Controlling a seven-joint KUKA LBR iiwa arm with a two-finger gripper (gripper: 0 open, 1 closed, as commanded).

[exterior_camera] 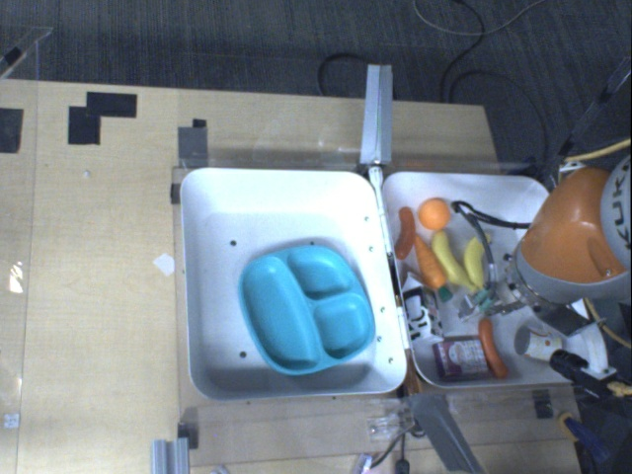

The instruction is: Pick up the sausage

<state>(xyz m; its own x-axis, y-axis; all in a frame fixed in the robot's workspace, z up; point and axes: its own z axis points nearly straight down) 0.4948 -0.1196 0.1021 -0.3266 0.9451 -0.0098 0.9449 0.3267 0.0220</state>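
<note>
The sausage (405, 232), reddish-brown and elongated, lies along the left wall of the right bin (513, 188), near its far end. My gripper (481, 300) hangs low over the middle of that bin, below the arm's orange band (568, 235). It is to the right of and nearer than the sausage, apart from it, with a carrot (430, 263) and two bananas (450, 261) between them. Nothing shows held in the gripper.
An orange (433, 213) sits just right of the sausage's far end. A purple can (460, 357) and an orange-red stick-shaped item (492, 348) lie at the near edge. The left bin (212, 265) holds a blue divided plate (308, 307).
</note>
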